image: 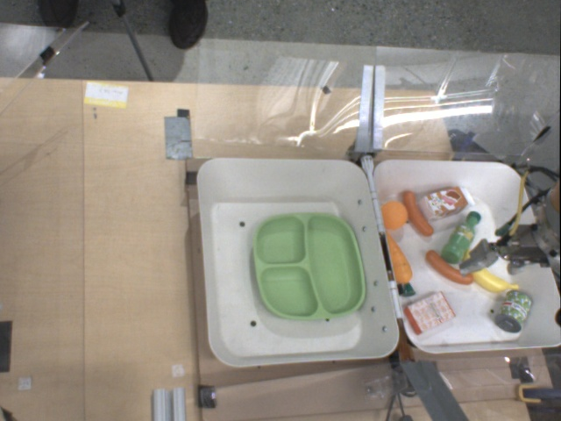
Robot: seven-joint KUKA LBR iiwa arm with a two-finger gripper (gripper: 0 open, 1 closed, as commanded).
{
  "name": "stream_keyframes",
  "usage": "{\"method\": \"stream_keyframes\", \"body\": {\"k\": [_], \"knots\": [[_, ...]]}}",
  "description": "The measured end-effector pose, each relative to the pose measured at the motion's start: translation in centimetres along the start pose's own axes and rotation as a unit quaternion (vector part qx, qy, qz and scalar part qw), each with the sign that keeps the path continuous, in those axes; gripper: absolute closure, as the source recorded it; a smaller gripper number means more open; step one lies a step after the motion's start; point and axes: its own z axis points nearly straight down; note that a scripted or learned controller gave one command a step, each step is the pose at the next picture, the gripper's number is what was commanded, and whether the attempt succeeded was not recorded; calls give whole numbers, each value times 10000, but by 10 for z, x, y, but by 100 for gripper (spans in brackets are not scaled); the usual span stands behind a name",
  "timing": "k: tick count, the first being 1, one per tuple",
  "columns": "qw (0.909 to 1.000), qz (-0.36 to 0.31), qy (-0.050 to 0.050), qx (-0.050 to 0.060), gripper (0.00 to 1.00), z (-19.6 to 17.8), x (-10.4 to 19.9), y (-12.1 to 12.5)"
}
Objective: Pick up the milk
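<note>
The milk (pixel 441 203) is a small white carton with red print, lying in the back part of the right bin (pixel 491 175). My gripper (pixel 484 256) reaches in from the right and hangs low over the middle of that bin, between a green bottle (pixel 460 237) and a banana (pixel 493 280). It is a short way in front of and to the right of the milk, apart from it. Nothing shows in its grasp.
Also in the right bin are an orange (pixel 394 215), two red sausages (pixel 418 213) (pixel 449 268), a carrot (pixel 400 266), a red and white box (pixel 429 312) and a green can (pixel 513 310). The left bin (pixel 219 235) holds a green divided plate (pixel 309 266).
</note>
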Motion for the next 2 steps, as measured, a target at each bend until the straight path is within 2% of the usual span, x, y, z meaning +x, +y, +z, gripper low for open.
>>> {"method": "stream_keyframes", "body": {"k": [1, 2], "knots": [[9993, 367, 8, 15, 0, 98, 43, 11], [9963, 857, 4, 4, 0, 118, 38, 110]]}}
